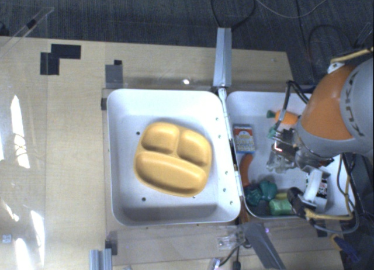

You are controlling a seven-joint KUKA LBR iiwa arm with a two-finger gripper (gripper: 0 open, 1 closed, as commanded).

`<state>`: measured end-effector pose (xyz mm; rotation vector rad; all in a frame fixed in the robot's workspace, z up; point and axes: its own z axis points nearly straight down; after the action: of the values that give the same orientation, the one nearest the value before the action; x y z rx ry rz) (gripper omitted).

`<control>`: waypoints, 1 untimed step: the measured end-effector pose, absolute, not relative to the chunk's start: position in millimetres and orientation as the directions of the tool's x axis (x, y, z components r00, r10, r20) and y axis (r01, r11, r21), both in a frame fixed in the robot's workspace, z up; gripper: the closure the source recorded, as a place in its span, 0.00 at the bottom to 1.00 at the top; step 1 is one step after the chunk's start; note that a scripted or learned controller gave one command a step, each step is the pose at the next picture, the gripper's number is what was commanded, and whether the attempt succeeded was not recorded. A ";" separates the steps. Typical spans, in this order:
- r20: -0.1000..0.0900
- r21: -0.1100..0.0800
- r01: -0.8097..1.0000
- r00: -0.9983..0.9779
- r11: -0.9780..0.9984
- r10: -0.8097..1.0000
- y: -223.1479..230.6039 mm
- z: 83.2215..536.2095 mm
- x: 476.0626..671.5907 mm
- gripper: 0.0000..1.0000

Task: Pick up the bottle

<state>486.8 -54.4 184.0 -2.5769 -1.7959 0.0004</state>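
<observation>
1. The end effector [282,159] hangs low over the right bin [260,102], below the arm's [336,111] grey and orange wrist; it is too blurred and crowded with fittings to tell how it stands.
2. Nothing can be made out in its grasp.
3. Just to its left lies a small box with a blue and orange label [243,138], and below that a reddish-brown rounded thing [246,168] against the wall between the bins.
4. At the bin's near edge sit green and teal items [270,197]; which of these is the bottle cannot be told.
5. The left bin [120,204] holds a yellow compartment tray [173,158], lying flat in the middle.
6. Both bins rest on the pale wooden bench [58,163].
</observation>
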 end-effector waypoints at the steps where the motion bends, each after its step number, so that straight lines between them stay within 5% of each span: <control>1: 0.000 0.000 0.938 0.346 -0.346 0.938 -54.3 184.0 486.9 0.00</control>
<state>486.9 -54.3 184.0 -2.5765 -1.7969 0.0001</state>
